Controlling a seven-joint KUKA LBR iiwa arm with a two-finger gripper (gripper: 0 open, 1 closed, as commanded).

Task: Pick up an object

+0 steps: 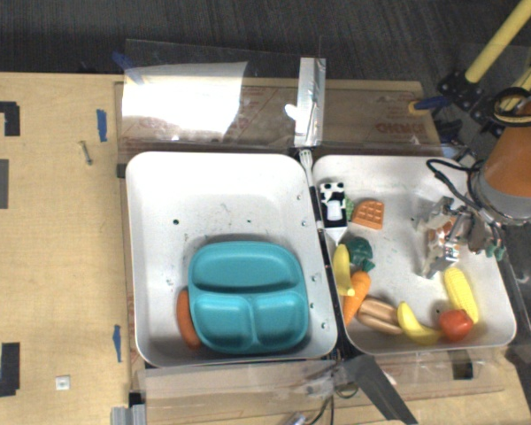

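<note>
So you're in the approach step here, nothing picked yet as far as I can see. The gripper (444, 246) sits low over the right bin (398, 184), toward its right side, with the orange-banded arm (513, 162) coming in from the right edge. Honestly I can't tell how the jaws stand; that whole end is a blurry metallic tangle from this angle, and I see nothing clearly between them.

The candidates are all crowded in the right bin's front half: a yellow banana-like piece (461, 292) just in front of the gripper, a red tomato-ish thing (456, 324) touching its lower end, another yellow curved piece (413, 320), a hot dog (378, 315), a carrot (357, 292), a green thing (360, 251), a waffle-looking piece (368, 213) and a black-and-white toy (334, 203) near the divider. The left bin (159, 202) holds a teal divided plate (247, 297) with something orange (186, 317) peeking out beneath.

My guess is the nearest target is that yellow piece. You need to shift slightly forward, line up across its narrow width, drop and close. Watch the tomato crowding it.
</note>
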